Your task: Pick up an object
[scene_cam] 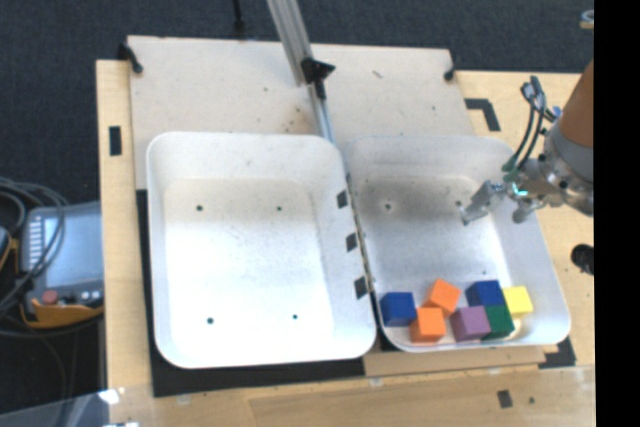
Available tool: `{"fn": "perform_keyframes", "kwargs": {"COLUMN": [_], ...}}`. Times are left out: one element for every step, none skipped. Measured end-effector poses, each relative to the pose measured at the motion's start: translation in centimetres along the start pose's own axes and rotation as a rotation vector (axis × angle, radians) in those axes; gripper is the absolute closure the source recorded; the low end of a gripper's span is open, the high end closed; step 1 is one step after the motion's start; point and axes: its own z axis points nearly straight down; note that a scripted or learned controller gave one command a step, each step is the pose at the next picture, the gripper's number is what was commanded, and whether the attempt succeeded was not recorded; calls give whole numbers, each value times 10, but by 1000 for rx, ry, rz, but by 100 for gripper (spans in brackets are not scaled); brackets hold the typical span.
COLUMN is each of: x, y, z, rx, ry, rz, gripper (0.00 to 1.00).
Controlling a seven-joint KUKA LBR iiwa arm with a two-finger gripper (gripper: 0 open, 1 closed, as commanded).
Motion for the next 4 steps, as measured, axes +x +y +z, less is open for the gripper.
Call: {"fn": "perform_keyframes", "kwargs": {"x": [0,-9,-9,-11], "y": [1,2,4,5], "z": [-3,57,100,122], "rx": [-5,0,-1,-7], "ry": [-1,-3,-2,-4], "rz": [0,3,6,6], "gripper": [0,0,0,0]}}
